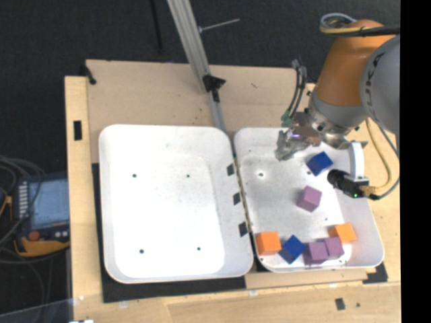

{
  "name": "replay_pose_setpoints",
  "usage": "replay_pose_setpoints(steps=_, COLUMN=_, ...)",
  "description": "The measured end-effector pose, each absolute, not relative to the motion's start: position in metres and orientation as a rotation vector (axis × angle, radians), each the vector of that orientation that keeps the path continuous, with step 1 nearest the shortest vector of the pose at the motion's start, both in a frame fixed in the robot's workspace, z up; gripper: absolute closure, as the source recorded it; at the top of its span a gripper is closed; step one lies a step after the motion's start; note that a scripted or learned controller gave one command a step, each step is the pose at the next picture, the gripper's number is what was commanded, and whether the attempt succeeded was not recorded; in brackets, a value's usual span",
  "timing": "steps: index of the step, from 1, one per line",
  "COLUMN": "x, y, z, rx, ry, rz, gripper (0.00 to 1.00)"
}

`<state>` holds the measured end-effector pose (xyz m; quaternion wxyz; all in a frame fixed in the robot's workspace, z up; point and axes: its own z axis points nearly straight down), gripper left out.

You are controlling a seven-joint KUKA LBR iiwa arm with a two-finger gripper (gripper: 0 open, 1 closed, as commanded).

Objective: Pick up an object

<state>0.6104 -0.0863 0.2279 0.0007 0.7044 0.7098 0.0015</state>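
My gripper hangs over the far part of the right bin, with nothing visible between its fingers. A blue cube lies just to its right, close to the wrist. A purple cube sits in the middle of that bin. Along the near edge lie an orange cube, another blue cube, two purple cubes side by side, and a second orange cube.
The left bin lies beside the right one, with small clips along the seam between them. A slanted metal rail runs from the top down to the bins' far edge. A handheld device with cables sits off the bench at the left.
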Motion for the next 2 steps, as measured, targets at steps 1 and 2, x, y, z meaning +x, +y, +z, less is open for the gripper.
replay_pose_setpoints(steps=1, x=0.602, y=-0.032, z=0.239, rx=2.213, ry=2.23, rz=0.004, gripper=1.0)
replay_pose_setpoints(steps=2, x=0.606, y=0.013, z=0.234, rx=2.214, ry=2.228, rz=0.001, gripper=1.0)
